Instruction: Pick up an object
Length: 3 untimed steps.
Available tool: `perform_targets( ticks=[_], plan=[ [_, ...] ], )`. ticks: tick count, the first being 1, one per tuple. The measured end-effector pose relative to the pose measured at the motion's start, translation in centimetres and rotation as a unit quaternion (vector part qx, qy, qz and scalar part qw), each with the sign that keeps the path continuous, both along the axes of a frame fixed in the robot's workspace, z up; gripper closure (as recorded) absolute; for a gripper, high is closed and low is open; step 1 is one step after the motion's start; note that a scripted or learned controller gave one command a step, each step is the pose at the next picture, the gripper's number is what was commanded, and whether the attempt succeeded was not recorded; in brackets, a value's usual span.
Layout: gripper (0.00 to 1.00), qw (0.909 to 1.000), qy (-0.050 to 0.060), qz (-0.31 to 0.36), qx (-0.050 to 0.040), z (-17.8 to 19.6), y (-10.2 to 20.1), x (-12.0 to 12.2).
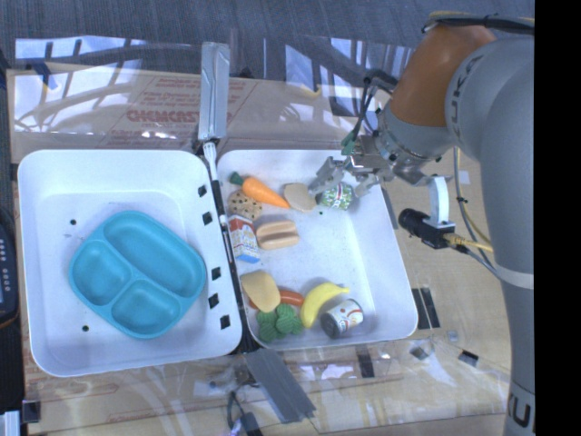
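While the hand (338,182) sits low at the far edge of the right bin (392,271), its fingers look spread to either side of a small green-and-white can (335,197), which seems to lie between them. Whether they have closed on it, cannot tell; no firm grip is visible.

Risks as judged from here:
- Can is round and lies close to the bin's far wall; fingers closing off-centre could squirt it out or pin it against the wall.
- Tan cookie (298,196) lies just left of the can, carrot (264,190) beyond it; a spread finger could nudge either.
- Lifting with a light pinch, the can may slip and drop back.

Blue divided plate (136,285) sits in the left bin (54,182), well apart.
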<state>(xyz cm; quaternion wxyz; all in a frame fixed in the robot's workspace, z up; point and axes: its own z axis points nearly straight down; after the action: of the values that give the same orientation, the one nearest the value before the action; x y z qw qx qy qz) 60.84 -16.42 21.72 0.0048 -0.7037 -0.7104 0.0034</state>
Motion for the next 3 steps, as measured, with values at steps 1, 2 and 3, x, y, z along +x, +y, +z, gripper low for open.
perform_targets(
  ticks=[1,2,3],
  plan=[
    [0.0,0.9996,-0.007,-0.028,-0.0014,-10.9,2.6,4.5],
    [0.0,1.0,-0.006,-0.004,-0.003,-12.5,5.2,0.8],
    [0.0,0.9997,-0.003,-0.024,-0.0012,-2.7,7.6,-1.9]
  ],
)
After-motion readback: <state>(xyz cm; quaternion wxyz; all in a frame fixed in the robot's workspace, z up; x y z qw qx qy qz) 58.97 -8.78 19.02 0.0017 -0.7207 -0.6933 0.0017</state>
